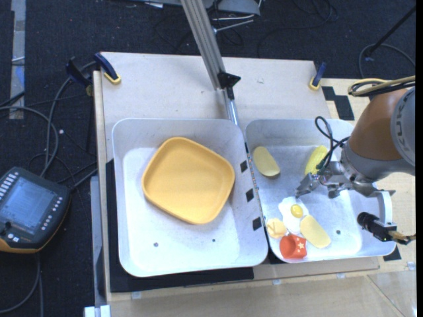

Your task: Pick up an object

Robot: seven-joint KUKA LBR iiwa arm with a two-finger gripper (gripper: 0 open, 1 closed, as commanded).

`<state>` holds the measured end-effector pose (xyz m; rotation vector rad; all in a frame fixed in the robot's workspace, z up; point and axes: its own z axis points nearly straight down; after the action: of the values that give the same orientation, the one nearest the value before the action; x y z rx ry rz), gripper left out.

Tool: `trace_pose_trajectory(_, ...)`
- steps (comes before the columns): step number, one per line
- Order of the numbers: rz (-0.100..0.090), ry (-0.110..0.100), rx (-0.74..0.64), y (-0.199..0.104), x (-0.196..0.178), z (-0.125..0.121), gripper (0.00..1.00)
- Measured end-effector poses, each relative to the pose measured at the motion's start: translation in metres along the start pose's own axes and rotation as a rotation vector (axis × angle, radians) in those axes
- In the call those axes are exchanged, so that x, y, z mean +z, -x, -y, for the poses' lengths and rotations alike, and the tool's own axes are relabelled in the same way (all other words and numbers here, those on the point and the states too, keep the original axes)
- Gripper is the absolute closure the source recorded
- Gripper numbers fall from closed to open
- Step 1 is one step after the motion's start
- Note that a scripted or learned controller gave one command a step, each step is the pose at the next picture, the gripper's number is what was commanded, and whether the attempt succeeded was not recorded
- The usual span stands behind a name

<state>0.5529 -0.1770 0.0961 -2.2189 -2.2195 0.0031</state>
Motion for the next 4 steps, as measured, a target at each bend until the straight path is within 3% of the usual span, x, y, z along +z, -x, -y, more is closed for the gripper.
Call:
trace_pose_trajectory(1, 0.001, 0.004, 0.001, 0.001, -0.012, -0.001, 1.0)
trace_pose_trajectory(3, 0.002, 0.008, 0.0, -0.004, -0.109, -0.007, 1.0)
trace_pose_trajectory(4, 0.0, 0.005, -0.005, -0.06, -0.121, -0.014, 1.0)
